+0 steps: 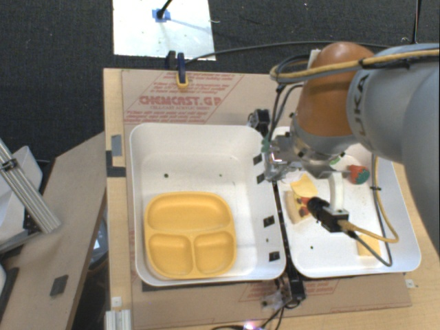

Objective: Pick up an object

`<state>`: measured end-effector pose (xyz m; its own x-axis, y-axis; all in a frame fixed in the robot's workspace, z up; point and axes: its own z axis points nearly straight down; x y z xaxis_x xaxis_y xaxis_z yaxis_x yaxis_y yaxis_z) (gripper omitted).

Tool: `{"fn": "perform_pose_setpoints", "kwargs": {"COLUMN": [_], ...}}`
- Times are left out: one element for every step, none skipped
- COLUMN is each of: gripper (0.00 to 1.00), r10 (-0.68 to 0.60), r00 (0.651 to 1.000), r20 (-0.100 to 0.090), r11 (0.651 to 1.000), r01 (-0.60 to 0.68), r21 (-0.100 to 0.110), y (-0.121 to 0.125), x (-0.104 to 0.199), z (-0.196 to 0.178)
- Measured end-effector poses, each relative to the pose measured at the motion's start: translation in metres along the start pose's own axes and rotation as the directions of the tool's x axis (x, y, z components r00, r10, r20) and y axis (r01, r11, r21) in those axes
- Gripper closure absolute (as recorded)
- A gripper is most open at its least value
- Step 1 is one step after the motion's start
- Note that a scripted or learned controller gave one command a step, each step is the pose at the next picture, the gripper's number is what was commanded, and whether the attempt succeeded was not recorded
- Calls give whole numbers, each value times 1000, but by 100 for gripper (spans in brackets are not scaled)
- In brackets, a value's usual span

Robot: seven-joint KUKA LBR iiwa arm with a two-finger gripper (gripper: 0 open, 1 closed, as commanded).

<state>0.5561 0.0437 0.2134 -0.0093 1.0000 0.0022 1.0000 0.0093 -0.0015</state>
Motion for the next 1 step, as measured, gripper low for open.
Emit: {"fn": "perform_pose_setpoints", "kwargs": {"gripper": [100], "r10": [-1], "r00": [1000], "r20": [0], "r11": [1000], "r01": [1], "r21": [-3], "y": [-18], "x": [49], "z": [-16]}}
